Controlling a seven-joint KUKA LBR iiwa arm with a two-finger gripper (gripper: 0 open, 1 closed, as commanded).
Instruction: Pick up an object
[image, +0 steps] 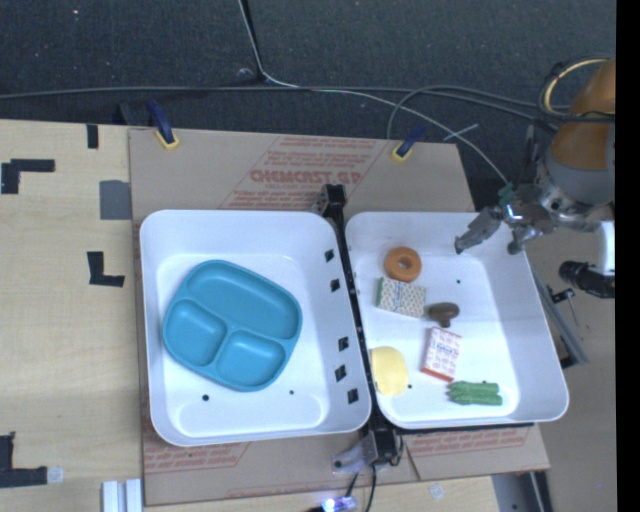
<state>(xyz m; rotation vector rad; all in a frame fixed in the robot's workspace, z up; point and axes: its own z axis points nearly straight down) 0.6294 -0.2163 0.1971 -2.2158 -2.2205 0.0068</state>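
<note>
Lettering in red runs across the cardboard sheet (300, 170) under the two bins, but it is too blurred to read for certain (the largest word seems to begin with "CHEM"). The small red-and-white packet (441, 354) in the right bin (530, 330) carries print that is too small to make out, and the patterned square pad (401, 297) beside it shows only a fine speckle.

The gripper (493, 232) hangs over the right bin's far right corner, its two fingers spread apart with nothing between them. The arm (580, 140) is cut off at the picture's right edge, so little above the wrist can be seen.

In the right bin lie a brown ring like a doughnut (403, 264), a small dark brown lump (443, 313) whose shape is hard to tell, a yellow rounded piece (389, 370) against the left wall, and a green knobbly strip (474, 393) near the front. The left bin (160, 240) holds a blue divided tray (232, 324).

The bench (60, 300) is pale wood with black tape marks; blue-and-yellow clamps (162, 128) pin the cardboard's far edge, beyond which lies dark carpet (400, 40) crossed by a thin cable (300, 86).
</note>
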